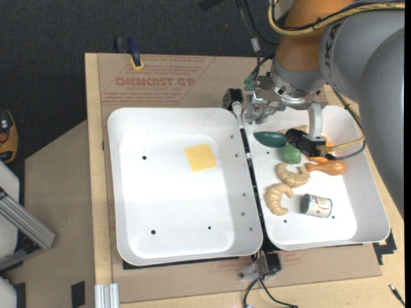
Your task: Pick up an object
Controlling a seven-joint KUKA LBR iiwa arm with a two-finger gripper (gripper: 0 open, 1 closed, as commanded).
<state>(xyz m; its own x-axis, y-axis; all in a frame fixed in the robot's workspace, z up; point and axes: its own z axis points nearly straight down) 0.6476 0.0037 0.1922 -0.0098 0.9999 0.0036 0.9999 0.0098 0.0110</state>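
Note:
My gripper (pixel 259 112) hangs over the far left corner of the right bin (pixel 376 214), close to the wall between the two bins. Just in front of it lies a dark green leaf-shaped piece (pixel 268 137), with a small green object (pixel 291 153) beside that. Further forward are an orange piece (pixel 327 167), two beige curved pieces (pixel 293 175) (pixel 277 199) and a small white can (pixel 316 205) on its side. Nothing shows between the gripper's tips.
The left bin (pixel 117 172) holds one flat yellow square (pixel 201 157) near its middle. The grey arm with its orange band (pixel 308 27) covers the right bin's far right part. Brown cardboard (pixel 160 76) lies under both bins.

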